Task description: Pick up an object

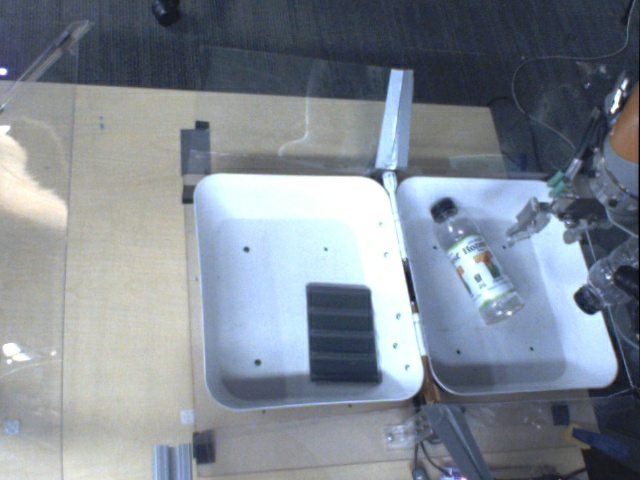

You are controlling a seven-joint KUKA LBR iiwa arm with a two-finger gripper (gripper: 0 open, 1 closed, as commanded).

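A clear plastic bottle (476,263) with a black cap and an orange-and-green label lies on its side in the right bin (560,368), just left of and below the tool (525,226). Whether the tool is wide or narrow I cannot tell.

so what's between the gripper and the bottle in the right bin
Nothing: in the camera view only bare white floor of the right bin separates the gripper from the clear bottle.
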